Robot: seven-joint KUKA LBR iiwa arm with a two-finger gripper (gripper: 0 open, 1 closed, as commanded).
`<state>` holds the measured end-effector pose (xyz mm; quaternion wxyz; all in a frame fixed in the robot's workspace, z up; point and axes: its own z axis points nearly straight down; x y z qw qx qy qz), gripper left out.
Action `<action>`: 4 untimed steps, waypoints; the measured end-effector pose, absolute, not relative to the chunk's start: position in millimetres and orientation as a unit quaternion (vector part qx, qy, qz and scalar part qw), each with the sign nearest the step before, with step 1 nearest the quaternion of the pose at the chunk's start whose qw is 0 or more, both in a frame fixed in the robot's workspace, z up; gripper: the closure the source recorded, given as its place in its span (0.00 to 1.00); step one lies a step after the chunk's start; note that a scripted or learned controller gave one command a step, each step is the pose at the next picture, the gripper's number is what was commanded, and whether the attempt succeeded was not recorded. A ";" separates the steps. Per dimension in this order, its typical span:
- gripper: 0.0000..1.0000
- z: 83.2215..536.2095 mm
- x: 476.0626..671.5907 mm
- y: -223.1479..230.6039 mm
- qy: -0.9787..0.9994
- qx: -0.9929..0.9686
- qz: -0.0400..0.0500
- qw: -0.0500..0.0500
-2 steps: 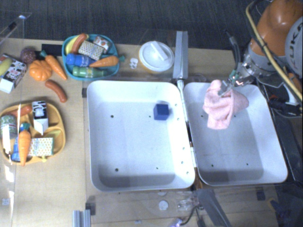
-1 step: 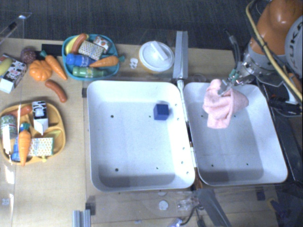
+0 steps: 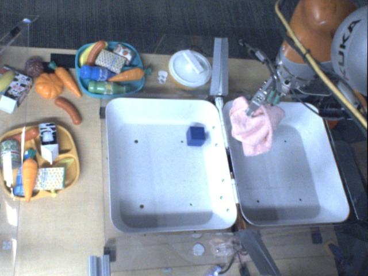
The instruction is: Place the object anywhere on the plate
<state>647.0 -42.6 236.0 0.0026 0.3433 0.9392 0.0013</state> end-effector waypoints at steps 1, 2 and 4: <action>1.00 238.8 642.1 13.0 0.989 0.149 0.001 0.002; 1.00 234.1 638.7 68.4 1.000 0.000 0.001 0.004; 1.00 231.1 640.9 175.2 1.000 -0.002 0.002 0.004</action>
